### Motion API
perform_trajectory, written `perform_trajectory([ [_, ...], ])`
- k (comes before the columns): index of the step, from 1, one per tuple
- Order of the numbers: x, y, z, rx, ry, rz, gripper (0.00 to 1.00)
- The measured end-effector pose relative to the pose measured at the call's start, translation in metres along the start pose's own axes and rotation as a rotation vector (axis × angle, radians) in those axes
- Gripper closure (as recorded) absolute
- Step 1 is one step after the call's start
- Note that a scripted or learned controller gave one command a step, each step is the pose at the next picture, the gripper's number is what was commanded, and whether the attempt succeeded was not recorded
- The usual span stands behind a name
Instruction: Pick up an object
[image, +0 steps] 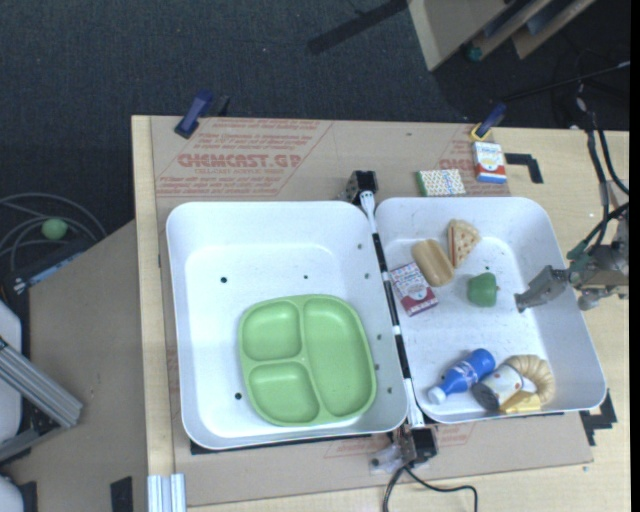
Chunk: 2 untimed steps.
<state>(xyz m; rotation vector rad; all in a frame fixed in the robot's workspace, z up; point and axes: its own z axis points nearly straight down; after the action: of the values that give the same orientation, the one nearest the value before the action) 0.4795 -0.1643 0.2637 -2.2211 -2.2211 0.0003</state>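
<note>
The right bin (540, 225) holds several objects. A tan bread roll (432, 261) lies beside a wedge-shaped slice (461, 241) at the back. A small red and white box (411, 289) sits near the divider, and a green pepper-like piece (483, 290) lies mid-bin. At the front lie a blue bottle (464, 374) and a croissant (528, 380) with a dark and yellow item against it. My gripper (534, 293) reaches in from the right edge, low over the bin floor, right of the green piece and apart from it. Nothing shows in its grasp.
The left bin (200, 240) carries a green divided plate (303, 358). Two small cards (441, 182) (488, 162) lie on the cardboard behind the right bin. Cables hang at the far right near the arm (600, 270).
</note>
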Motion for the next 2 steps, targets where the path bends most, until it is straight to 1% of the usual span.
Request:
perform_trajectory([
  [1,0.046,0.055,0.12,0.005,0.002,-0.002,0.0],
  [2,0.07,0.129,0.175,-0.009,-0.001,0.0,0.0],
])
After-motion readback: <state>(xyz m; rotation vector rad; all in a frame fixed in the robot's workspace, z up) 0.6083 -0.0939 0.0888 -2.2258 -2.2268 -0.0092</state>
